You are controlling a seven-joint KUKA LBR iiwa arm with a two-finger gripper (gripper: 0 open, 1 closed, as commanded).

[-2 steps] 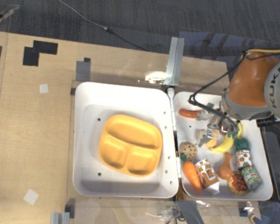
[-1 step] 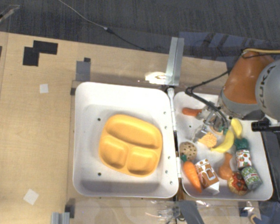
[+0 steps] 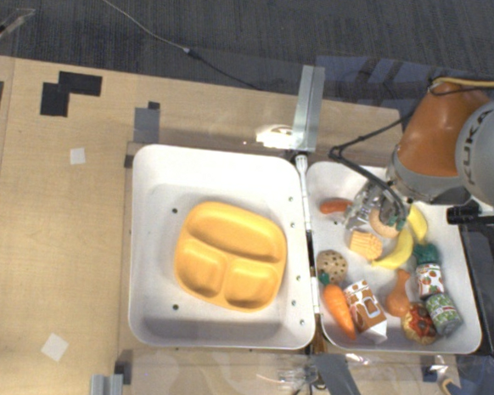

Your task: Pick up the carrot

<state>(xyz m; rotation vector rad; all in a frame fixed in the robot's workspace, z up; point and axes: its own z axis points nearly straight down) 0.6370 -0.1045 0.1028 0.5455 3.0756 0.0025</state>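
The carrot [image 3: 338, 309] is orange and lies at the front left of the right bin [image 3: 467, 342], its tip pointing toward the front edge. It rests between a round cookie [image 3: 331, 264] and a small red-and-white carton [image 3: 366, 307]. My gripper [image 3: 373, 213] hangs over the far half of the same bin, well behind the carrot and apart from it. It hovers near a red sausage [image 3: 334, 206], a yellow cracker [image 3: 364, 243] and a banana [image 3: 402, 244]. Nothing shows held in it.
The right bin also holds a green-capped bottle [image 3: 429, 277], a can [image 3: 443, 313] and a red fruit [image 3: 418, 326]. The left bin [image 3: 142, 227] holds a yellow compartment plate [image 3: 228, 255]. A metal post [image 3: 309, 103] stands behind the divider.
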